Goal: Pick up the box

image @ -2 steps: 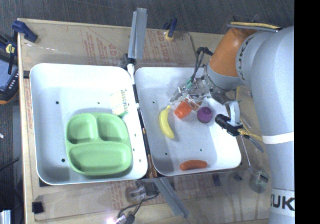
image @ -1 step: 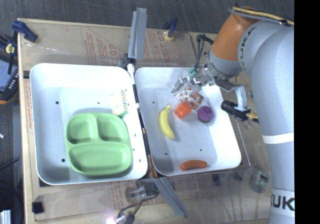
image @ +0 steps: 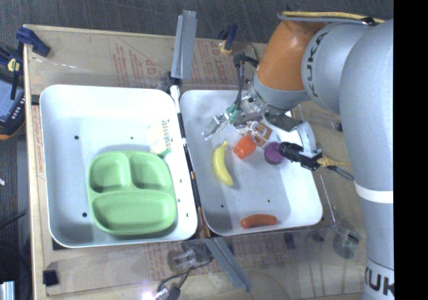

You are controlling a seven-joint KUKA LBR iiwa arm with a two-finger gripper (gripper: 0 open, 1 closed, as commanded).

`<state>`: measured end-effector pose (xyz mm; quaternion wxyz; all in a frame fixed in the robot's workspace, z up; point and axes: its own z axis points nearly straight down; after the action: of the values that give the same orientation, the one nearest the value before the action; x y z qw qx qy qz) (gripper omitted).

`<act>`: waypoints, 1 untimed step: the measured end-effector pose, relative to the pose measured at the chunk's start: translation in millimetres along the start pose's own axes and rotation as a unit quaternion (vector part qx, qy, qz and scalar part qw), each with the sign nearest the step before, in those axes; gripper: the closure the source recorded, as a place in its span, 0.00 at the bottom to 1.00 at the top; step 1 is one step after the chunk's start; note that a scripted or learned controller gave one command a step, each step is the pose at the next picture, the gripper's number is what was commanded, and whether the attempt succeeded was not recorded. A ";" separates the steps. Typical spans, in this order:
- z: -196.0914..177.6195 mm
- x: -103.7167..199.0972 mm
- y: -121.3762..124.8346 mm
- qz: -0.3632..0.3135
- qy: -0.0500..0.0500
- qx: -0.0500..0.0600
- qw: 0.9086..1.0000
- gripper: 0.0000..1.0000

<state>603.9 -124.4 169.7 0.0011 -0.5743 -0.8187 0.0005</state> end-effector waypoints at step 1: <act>-13.8 -42.3 -5.1 0.005 -0.001 -0.001 1.000 0.00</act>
<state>613.6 -165.9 183.4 0.0000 -0.5786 -0.8156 0.0002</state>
